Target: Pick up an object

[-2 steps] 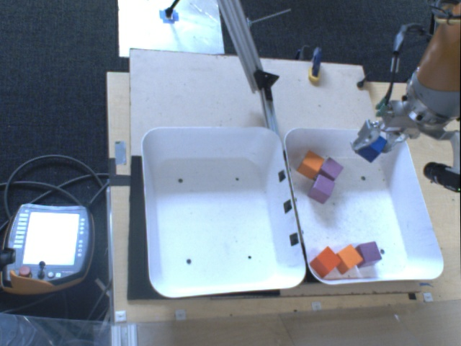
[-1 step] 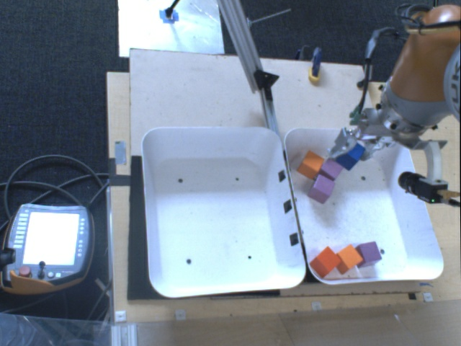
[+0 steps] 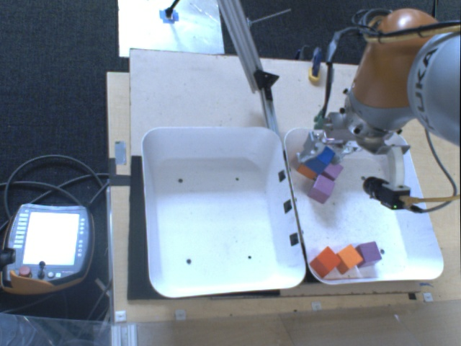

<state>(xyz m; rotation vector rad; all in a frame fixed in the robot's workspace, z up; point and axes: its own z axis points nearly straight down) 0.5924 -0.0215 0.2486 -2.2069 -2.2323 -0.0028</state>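
Both white bins [image 3: 216,215] looked like smooth, faintly glossy plastic. The blocks [image 3: 347,256] at five o'clock appeared matt, perhaps painted wood. The bench [image 3: 194,85] seemed pale, rough board. The arm [image 3: 392,56] at two o'clock showed glossy orange casing.

6 small blocks in the right bin [image 3: 425,262] — 3 by its near rim (orange, orange, purple).

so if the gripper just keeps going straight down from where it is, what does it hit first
Probably the blue block right under the gripper, at the top of the right bin. Orange and purple blocks crowd beside it; depth is unclear from above.
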